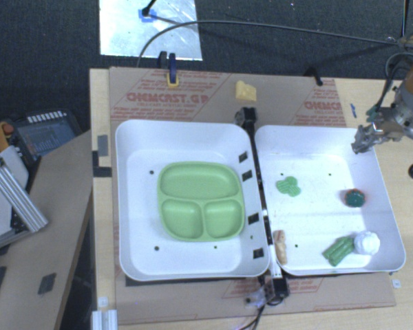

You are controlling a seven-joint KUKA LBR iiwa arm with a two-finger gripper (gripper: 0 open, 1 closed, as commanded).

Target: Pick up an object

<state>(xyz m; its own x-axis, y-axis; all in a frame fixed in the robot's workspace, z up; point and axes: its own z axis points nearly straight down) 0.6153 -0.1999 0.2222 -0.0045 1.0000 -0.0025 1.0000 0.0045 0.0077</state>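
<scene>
Two shallow white bins sit side by side on the bench. One green divided plate [198, 202] lies in the left bin [134, 143]. In the right bin [316, 143] lie four small things: a green blob [288, 186], a teal-and-red ball [355, 198], a green-and-white bottle [351, 247] and a tan stick [280, 246]. One gripper [366, 137] hangs over that bin's far right corner, grasping nothing.

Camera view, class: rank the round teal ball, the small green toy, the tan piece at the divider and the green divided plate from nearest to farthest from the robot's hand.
From the hand at the right bin's far right edge:
1. Round teal ball, right bin, right side.
2. Small green toy, right bin, left part.
3. Tan piece, at the divider, near edge.
4. Green divided plate, left bin, middle.
</scene>
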